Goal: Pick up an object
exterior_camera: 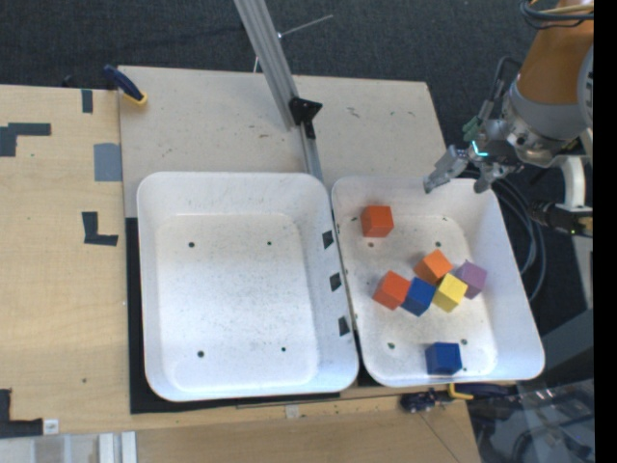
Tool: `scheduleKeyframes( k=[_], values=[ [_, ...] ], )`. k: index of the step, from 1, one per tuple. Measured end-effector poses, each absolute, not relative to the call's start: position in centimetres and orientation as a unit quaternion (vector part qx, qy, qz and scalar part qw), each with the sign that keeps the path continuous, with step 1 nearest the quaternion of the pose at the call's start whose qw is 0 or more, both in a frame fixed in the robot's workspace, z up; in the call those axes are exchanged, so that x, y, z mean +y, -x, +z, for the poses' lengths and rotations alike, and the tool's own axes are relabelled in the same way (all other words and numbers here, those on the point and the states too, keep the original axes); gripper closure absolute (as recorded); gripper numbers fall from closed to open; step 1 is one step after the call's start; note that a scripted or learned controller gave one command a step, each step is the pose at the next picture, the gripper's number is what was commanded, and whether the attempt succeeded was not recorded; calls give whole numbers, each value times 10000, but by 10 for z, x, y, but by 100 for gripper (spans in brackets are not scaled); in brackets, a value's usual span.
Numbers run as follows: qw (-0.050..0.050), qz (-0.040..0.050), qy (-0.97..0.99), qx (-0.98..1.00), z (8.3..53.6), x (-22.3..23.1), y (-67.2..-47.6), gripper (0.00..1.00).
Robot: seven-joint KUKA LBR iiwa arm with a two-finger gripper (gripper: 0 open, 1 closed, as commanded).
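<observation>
So far nothing is picked: the gripper [461, 170] hangs over the right bin's [511, 258] far rim, open and holding nothing, while the nearest orange cube [377, 221] sits inside, untouched.

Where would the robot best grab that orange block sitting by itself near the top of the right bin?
Probably from straight above, closing on two opposite flat sides of the lone orange block. It stands apart from the clustered blocks lower down, with bare bin floor around it, so fingers could likely drop on either side. The gripper sits above the bin's upper right rim, close by.
</observation>
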State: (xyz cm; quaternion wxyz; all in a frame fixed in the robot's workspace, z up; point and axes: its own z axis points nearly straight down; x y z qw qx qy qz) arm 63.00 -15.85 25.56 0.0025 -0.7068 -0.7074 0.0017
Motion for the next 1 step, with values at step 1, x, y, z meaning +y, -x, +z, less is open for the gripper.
scheduleKeyframes(
  k=[1],
  values=[
    [1, 7, 7063, -7079, 259, -159, -631, 0]
  ],
)
